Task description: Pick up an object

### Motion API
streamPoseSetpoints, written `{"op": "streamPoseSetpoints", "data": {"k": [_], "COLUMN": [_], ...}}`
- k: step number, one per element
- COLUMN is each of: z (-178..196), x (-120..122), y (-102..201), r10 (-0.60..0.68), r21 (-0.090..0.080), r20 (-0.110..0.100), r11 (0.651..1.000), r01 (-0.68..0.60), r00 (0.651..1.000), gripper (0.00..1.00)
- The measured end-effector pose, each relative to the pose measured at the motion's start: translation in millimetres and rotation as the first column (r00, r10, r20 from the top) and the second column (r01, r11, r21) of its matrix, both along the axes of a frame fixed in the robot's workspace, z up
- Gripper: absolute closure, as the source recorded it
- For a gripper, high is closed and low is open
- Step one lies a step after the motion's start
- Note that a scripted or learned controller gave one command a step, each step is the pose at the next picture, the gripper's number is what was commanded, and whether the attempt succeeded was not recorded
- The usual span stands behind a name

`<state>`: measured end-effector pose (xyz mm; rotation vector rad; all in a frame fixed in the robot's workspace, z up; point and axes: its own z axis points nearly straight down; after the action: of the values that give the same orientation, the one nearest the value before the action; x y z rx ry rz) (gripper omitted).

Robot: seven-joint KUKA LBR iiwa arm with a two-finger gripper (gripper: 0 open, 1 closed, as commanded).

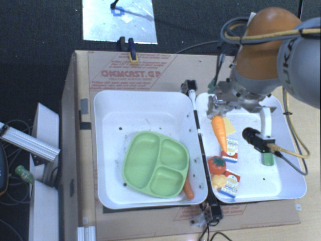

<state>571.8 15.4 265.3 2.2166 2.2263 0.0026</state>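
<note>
Now | carrot (219, 130): long axis up-down, tip toward lower right | end effector (216, 109): grip unclear

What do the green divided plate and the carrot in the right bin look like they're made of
Green divided plate: probably moulded plastic, going by its uniform pale green colour, soft sheen and smoothly rounded compartment walls. Carrot: likely a plastic toy, since its orange is even and its surface smooth, with a slight gloss; the view is too coarse to rule out rubber or foam.
</note>
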Motion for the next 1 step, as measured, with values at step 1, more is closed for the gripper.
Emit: {"op": "streamPoseSetpoints", "data": {"k": [1], "z": [-7.5], "x": [-28.4], "y": [-30.5], "r10": [-0.003], "r21": [-0.002], "r20": [0.000], "r11": [1.000], "r01": [0.003], "r00": [1.000], "gripper": [1.00]}}
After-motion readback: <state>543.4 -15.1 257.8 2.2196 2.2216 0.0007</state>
